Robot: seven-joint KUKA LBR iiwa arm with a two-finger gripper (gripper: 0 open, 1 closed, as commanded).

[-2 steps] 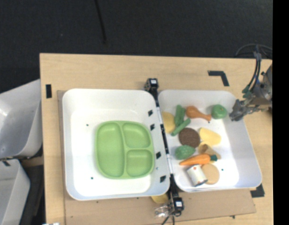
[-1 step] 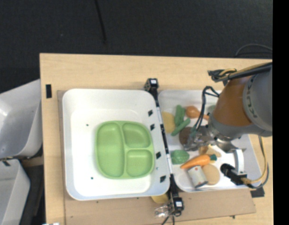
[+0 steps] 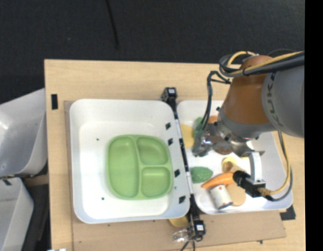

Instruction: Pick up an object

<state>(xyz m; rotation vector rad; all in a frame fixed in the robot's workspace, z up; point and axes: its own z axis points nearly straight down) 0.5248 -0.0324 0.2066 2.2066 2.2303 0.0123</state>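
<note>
I see the arm point(image 3: 255, 103) low over the right bin point(image 3: 279, 205), beside the carrot point(image 3: 220, 179). I can't tell the jaws' state. Nothing looks lifted yet, so the pick remains.

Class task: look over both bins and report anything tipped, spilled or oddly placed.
Nothing looks spilled or broken. The green divided plate lies flat in the left bin. In the right bin, a carrot, a small white can on its side and other small items sit crowded together beneath the arm.

Bright even overhead light, soft shadows, slightly blurry, low resolution
</note>
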